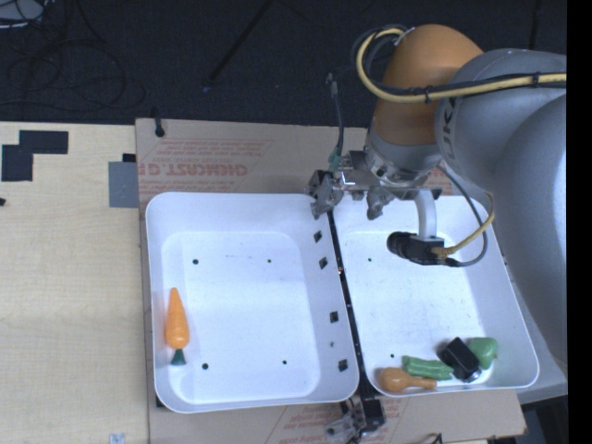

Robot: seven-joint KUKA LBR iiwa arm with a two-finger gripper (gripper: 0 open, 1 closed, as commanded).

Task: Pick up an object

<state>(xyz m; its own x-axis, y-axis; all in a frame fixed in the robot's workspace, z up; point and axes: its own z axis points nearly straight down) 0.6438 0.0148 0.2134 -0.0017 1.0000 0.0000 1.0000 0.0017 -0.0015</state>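
Below, an orange toy carrot (176, 324) with a green tip lay in the left bin (231, 396), well apart from my gripper (350, 195); whether it was parted, I couldn't tell.

We count two white bins: the left bin (236, 220) and the right bin (490, 285). Toys number five: one toy carrot (176, 320), one orange pear-shaped toy (403, 380), two green toys (426, 367) (484, 349) and one black block (460, 357)
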